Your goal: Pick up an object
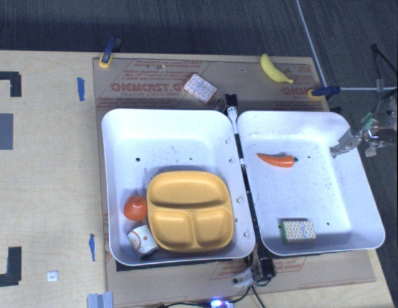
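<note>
An orange carrot-shaped toy [276, 160] with a green tip lies in the upper part of the right bin [353, 236]. A small green and white block [297, 230] sits near that bin's front edge. In the left bin [122, 133], a yellow divided plate [189, 209] lies at the front. A red-orange round toy [135, 207] and a small white and orange object [142, 239] are wedged at the plate's left side. My gripper [345, 145] hovers at the right bin's far right rim, well right of the carrot toy, with nothing seen in it.
A yellow banana toy [275, 69] and a checkered card [199, 87] lie on the board behind the bins. Clamps [109, 51] [324, 92] hold the board's back edge. A thin rod [308, 31] slants in from the top.
</note>
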{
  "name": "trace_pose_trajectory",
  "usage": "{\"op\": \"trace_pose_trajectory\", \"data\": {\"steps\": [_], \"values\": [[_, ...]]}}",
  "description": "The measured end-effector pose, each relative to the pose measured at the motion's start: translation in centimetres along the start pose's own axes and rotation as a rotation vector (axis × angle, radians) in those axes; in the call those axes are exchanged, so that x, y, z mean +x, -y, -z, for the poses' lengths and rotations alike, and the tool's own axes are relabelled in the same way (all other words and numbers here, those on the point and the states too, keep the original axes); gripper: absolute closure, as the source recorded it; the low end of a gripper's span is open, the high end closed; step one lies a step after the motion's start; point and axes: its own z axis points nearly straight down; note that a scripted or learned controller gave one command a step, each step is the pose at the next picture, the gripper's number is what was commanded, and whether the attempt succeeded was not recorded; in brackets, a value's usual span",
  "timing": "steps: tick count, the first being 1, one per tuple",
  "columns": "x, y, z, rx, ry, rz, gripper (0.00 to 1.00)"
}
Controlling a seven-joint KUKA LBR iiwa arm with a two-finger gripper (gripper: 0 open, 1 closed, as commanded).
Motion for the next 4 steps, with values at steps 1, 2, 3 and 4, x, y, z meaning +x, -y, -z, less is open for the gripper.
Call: {"op": "trace_pose_trajectory", "data": {"steps": [1, 2, 3, 4], "values": [[0.5, -1.1, -12.2, -0.014, 0.004, 0.003, 0.00], [6.5, 3.8, -14.2, -0.001, 0.000, 0.001, 0.00], [10.5, 8.0, -14.2, -0.002, -0.001, 0.000, 0.00], [10.5, 7.8, -13.2, -0.006, 0.000, -0.002, 1.00]]}}
